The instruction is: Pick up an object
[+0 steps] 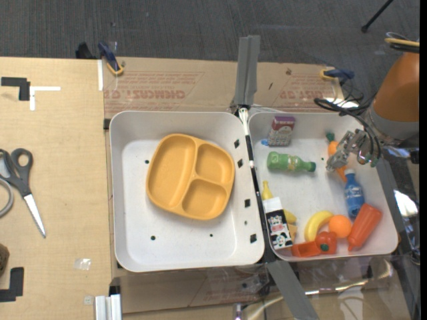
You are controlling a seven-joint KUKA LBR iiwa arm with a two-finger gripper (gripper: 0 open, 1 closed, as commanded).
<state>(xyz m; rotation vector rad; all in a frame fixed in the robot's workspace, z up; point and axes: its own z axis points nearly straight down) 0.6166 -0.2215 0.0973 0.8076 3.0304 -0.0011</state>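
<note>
Down in the right bin (390, 245), the gripper (347, 153) hangs over the upper right part, close to the far wall. Whether it is open or closed, I cannot tell, and no item can be seen clamped in it. Just beside the gripper, toward its left, lies a small orange piece (331, 148), partly hidden. The green bottle (289, 162) lies on its side well to the left of the gripper, and the purple carton (282, 130) stands above that bottle. Right below the gripper lies the blue bottle (353, 195), with the orange carrot (363, 226) further below. Lower left of the gripper sit the orange ball (339, 226), the banana (317, 223) and a red piece (315, 247) along the near wall. The milk carton (277, 225) lies by the bin's left wall, far from the gripper. Across the divider, well left of the gripper, the yellow plate (191, 176) rests in the left bin (127, 199). Scissors (25, 187) lie on the bench, farthest from the gripper.
</note>
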